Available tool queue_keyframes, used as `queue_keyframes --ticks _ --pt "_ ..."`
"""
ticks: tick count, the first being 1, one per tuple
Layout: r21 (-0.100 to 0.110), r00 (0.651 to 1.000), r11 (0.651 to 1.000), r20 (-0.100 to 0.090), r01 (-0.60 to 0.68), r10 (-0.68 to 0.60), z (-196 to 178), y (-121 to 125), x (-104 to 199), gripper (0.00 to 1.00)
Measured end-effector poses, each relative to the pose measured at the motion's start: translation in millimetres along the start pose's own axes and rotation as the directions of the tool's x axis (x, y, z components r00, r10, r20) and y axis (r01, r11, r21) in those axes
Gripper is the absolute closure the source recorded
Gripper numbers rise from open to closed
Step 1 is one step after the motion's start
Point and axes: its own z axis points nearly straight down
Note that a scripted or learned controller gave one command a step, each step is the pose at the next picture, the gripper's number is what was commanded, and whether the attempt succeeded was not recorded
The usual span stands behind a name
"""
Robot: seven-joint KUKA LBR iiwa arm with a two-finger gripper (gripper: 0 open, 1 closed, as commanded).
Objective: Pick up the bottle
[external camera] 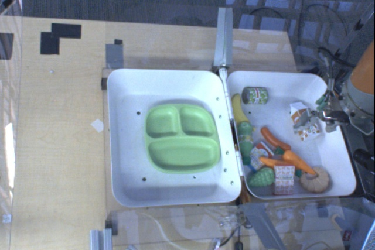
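Pincer (326, 116) beside carton (303, 120), right bin (345, 152)

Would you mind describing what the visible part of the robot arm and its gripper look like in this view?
At the right edge, the grey arm shows a rounded body topped by an orange band. The gripper is a small dark metallic assembly with thin cables running past it. No markings are legible.

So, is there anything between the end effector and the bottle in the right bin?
Yes. The end effector is at the right wall of the right bin; what looks like the green bottle lies by its left wall. The small carton and an orange carrot lie between them.
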Motion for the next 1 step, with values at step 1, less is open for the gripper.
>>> queue_keyframes --ticks 1 --pt "-0.005 0.996 0.996 0.002 0.092 -0.092 -232.6 77.4 14.3 0.0"
